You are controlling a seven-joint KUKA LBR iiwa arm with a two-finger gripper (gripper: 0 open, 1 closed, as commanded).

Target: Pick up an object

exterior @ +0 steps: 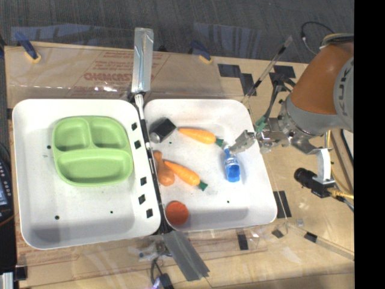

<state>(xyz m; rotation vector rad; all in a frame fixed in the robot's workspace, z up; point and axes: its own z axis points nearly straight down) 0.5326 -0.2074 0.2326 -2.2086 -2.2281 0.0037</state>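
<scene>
The right bin holds several things. A carrot lies near the back, its green end pointing right. A second carrot lies in the middle, with an orange piece beside it by the left wall. A red-orange ball rests at the front left corner. A small black block sits against the left wall at the back. A blue bottle lies at the right side. My gripper hangs low over the bin's right part, just above the bottle's top end and to the right of the first carrot.
The left bin carries a green divided plate. The grey arm with its orange band reaches in from the right over the bench. A divider with black clips runs between the bins.
</scene>
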